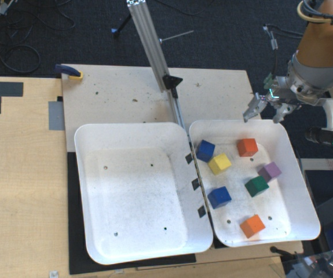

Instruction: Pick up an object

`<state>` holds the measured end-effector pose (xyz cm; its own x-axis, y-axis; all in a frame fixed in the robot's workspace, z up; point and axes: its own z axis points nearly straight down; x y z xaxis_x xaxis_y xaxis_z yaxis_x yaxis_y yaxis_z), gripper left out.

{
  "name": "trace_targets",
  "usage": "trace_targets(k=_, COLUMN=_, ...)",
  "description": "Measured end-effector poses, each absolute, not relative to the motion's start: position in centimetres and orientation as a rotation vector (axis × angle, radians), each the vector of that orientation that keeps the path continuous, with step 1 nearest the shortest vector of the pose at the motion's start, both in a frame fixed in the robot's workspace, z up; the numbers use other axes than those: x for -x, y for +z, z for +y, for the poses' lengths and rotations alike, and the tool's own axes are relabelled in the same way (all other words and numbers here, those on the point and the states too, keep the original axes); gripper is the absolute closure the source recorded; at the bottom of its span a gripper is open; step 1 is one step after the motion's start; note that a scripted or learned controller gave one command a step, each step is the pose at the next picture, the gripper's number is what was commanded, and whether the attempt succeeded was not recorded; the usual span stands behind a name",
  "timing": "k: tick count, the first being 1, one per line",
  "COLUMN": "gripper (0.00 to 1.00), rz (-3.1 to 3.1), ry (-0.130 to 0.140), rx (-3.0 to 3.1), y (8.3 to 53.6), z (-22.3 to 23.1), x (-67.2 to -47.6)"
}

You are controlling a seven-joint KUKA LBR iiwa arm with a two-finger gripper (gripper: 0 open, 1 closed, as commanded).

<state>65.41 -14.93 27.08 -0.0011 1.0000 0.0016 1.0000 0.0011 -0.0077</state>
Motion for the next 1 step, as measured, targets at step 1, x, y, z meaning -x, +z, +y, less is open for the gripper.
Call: trace_targets(k=1, gripper=0.00, rz=-2.225, ry=0.004, rx=2.215, y=27.38, z=-14.89, x=-65.48)
